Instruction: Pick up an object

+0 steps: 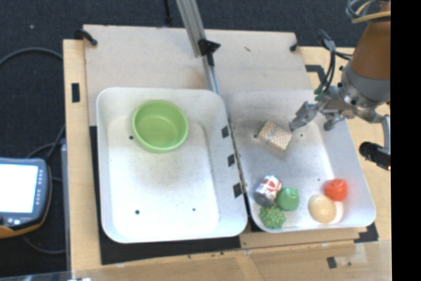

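In the right bin (pixel 342 148), toward its far middle, a small tan block (pixel 275 135) lies flat on the floor, and it looks the likeliest thing to be picked. The gripper (pixel 304 116) hangs just right of it and a little farther back, close to the block but apart from it. Its fingers (pixel 300 120) look spread, with nothing between them. So nothing has been lifted yet; the grasp itself and the lift are both left to do.

Along the near edge of the same bin sit 5 more things: a small can (pixel 268 189), a green ball (pixel 287 199), a leafy green piece (pixel 272 216), a cream egg shape (pixel 321 208) and an orange-red piece (pixel 336 189). All rest on the floor, well apart from the gripper.

The left bin (pixel 164 207) holds 1 green bowl (pixel 160 126) at its far left, upright.
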Motion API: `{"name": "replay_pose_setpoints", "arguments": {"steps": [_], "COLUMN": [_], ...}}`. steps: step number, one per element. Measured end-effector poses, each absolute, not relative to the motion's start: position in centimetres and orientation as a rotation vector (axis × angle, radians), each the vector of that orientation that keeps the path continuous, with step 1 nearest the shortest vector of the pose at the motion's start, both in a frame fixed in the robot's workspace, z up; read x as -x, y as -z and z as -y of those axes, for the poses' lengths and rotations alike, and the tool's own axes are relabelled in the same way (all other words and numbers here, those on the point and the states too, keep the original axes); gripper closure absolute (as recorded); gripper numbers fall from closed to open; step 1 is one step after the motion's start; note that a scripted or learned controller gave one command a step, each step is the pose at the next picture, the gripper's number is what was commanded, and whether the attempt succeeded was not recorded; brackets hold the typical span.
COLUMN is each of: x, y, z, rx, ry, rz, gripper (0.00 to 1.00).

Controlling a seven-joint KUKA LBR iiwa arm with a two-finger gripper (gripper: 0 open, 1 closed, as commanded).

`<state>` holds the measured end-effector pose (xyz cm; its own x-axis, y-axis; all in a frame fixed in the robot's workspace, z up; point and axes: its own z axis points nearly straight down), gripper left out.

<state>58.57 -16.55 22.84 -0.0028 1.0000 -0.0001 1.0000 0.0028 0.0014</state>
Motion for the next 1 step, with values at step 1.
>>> {"name": "replay_pose_setpoints", "arguments": {"steps": [1], "x": [-58.57], "y": [-22.84], "z": [16.54], "rx": [-2.218], "ry": [-0.002], "rz": [-2.224], "gripper": [0.0]}}
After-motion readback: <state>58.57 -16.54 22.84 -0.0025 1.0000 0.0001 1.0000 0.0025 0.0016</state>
